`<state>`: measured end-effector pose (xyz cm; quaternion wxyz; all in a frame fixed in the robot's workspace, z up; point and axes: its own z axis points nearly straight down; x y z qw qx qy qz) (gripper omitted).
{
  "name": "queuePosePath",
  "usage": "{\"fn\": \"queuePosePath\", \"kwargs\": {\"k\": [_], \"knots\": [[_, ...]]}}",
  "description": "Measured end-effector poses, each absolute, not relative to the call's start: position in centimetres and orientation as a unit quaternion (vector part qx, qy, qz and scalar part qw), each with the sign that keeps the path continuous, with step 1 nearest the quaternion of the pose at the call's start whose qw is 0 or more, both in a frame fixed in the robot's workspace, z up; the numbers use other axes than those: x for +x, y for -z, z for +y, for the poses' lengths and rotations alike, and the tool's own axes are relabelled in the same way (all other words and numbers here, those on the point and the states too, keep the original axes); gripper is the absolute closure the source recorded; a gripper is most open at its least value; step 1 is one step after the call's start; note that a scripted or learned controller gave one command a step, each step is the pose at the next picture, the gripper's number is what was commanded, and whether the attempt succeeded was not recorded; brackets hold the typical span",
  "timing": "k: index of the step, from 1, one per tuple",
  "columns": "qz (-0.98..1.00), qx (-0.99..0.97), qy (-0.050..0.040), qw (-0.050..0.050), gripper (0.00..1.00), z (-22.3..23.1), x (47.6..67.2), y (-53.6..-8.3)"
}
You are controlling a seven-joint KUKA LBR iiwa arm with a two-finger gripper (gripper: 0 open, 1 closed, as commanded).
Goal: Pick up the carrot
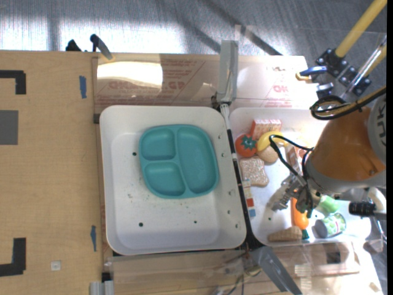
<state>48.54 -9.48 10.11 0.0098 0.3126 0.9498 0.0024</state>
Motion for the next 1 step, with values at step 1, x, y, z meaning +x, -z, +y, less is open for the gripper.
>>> {"fn": "queuePosePath", "kwargs": {"k": [1], "knots": [[0.915,0.404,-0.002,0.004,1.0,-5.45,48.22,-19.76]]}}
